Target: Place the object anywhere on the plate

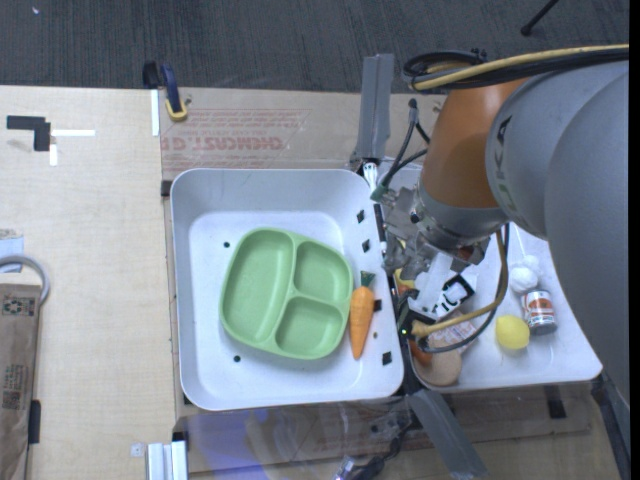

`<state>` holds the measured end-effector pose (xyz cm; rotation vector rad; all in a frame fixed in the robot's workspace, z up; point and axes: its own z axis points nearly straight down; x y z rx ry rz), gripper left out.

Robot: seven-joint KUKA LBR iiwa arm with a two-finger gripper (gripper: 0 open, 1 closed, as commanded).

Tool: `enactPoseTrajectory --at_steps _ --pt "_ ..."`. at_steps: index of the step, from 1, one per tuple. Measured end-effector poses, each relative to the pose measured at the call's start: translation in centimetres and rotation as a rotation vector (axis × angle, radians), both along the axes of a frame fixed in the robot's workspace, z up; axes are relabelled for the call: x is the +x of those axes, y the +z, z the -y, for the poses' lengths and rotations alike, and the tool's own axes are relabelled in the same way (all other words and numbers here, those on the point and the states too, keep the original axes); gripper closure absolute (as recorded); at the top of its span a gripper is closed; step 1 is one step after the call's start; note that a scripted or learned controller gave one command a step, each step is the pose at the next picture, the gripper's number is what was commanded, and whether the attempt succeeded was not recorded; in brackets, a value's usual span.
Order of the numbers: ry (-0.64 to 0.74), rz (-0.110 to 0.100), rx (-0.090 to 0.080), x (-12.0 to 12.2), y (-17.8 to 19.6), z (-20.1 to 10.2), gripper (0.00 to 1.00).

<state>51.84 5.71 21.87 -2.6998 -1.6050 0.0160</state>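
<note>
A light green divided plate (285, 293) lies in the left white bin (200, 268). An orange toy carrot (360, 320) lies lengthwise on the bin floor, touching the plate's right rim. My gripper (425, 286) hangs below the orange wrist band, low over the left edge of the right bin (560, 363), just right of the carrot. The arm's bulk hides the gripper's tip and whatever lies under it.
The right bin holds a yellow lemon (513, 333), a small red-labelled can (540, 310), a white ball-like item (525, 271) and a brown rounded object (438, 363) at its front left corner. Cables loop beside the wrist. A wooden benchtop (80, 268) spreads to the left.
</note>
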Motion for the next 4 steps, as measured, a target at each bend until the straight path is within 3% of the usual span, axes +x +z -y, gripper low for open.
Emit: enactPoseTrajectory --at_steps 1,2,3,4 --pt "0.143 0.002 0.003 3.2 -6.8 -5.3 1.0" --pt "0.074 0.006 0.002 7.9 1.6 -5.2 1.0" --pt "0.14 0.003 0.003 7.7 -6.0 -10.8 1.0" --pt "0.142 -0.001 0.0 7.7 -5.2 -10.7 1.0"
